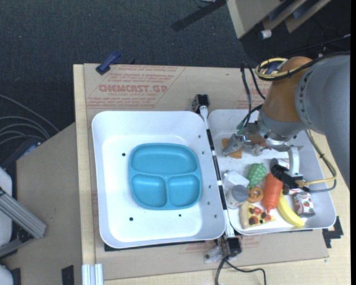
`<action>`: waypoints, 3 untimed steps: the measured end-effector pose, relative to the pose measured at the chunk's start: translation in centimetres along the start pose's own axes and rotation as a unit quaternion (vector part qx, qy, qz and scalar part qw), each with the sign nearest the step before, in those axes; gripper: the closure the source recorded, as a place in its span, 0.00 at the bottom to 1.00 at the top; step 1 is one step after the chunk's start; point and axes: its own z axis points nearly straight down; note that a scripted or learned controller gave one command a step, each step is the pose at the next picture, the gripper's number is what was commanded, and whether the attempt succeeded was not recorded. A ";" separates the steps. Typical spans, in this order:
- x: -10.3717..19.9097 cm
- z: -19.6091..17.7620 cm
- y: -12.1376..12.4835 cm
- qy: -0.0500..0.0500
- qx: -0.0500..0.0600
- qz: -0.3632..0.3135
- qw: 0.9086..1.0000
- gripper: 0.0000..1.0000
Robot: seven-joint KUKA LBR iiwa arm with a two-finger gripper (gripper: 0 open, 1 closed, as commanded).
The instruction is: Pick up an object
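A dark carpeted floor (111,28) surrounds a bench topped with a brown board (144,83) printed in red lettering. A small blue object (108,62) lies at the board's far left corner. Grey cables (22,128) loop across the floor at left, beside a pale side panel (50,167) and a ribbed metal rail (22,214). Tan wooden furniture (278,14) stands at the top right. Lighting is even and soft.
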 end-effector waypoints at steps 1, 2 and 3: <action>0.0 -1.0 0.1 0.000 -0.001 0.000 1.000 1.00; 0.0 -1.0 0.0 0.000 -0.001 0.000 1.000 0.00; 0.0 -2.0 0.1 0.000 -0.001 0.000 1.000 1.00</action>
